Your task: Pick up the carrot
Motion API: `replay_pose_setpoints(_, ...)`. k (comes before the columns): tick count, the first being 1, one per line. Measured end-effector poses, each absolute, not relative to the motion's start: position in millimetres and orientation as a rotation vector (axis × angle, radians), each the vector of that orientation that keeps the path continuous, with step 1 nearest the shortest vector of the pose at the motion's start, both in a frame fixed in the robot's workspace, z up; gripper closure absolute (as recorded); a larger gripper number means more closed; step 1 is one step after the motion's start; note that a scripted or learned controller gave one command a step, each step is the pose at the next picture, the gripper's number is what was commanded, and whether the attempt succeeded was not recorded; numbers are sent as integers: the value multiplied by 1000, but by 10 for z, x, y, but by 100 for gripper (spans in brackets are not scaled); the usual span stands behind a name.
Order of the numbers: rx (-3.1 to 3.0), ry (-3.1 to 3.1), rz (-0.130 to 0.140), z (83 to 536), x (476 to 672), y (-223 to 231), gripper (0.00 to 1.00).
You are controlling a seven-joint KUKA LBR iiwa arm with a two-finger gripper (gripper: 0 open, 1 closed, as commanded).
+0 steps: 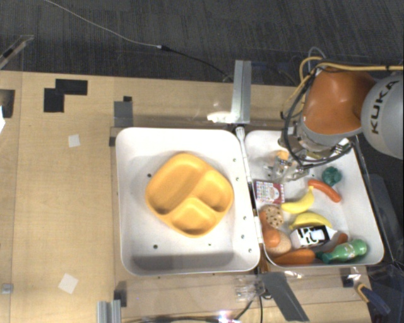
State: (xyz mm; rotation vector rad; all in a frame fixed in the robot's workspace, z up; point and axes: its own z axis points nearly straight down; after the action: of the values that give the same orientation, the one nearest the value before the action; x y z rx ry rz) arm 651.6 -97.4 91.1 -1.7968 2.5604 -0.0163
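We count two shallow white bins side by side on the pale wooden bench (pixel 57 208). The left bin (pixel 136 252) holds one thing, a yellow-orange plastic tray with three compartments (pixel 189 193), lying tilted near its middle. The right bin (pixel 369 217) holds a crowd of toy foods: two yellow bananas, one curved (pixel 299 202) and one beside a black-and-white label (pixel 312 221); one long orange-red carrot (pixel 325 190), lying slantwise in the bin's upper right part, just beside the curved banana; one dark teal round piece (pixel 331 175) just above it; one round spotted cookie (pixel 272 217); one small printed red-and-white packet (pixel 267 190); one orange ball-like fruit (pixel 273 238); one red sausage-shaped piece (pixel 293 257); and one green bottle-shaped piece (pixel 346 251) along the near wall.

The grey arm with its orange band (pixel 334 101) hangs over the right bin's far end. Its hand (pixel 285 165) sits left of the carrot, apart from it; we cannot tell how far it is open, and nothing shows in its grip.

Beyond the bench lies dark carpet (pixel 126 19), crossed by a thin cable (pixel 189 57).
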Motion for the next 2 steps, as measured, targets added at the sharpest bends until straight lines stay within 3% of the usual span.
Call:
replay_pose_setpoints(1,-1786,2555,-26,1062,6553,-968,100)
replay_pose_setpoints(2,-1998,2405,-20,921,6469,-1002,100)
